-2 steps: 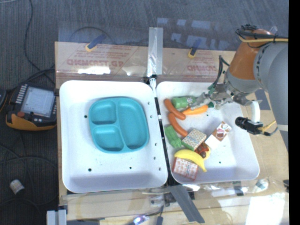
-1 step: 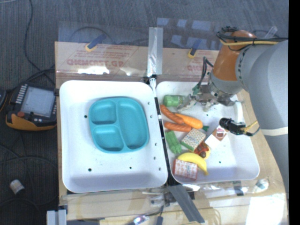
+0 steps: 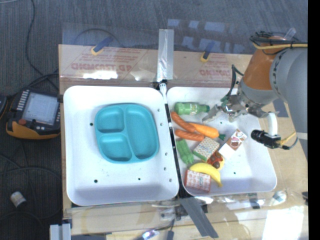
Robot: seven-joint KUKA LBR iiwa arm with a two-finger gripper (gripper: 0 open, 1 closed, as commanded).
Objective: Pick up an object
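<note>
My pincer [image 3: 223, 110] hangs open, holding nothing, over the right white bin [image 3: 260, 171], beside a clear green plastic bottle [image 3: 190, 107] lying on its side.

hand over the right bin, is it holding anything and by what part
Nothing is held. The hand hangs over the right bin, with nothing between its fingers, beside the green bottle and above the carrots.

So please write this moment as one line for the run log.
arm: over right bin | pincer: above bin floor, beside green bottle, nothing seen held | left bin: teal tray
</note>
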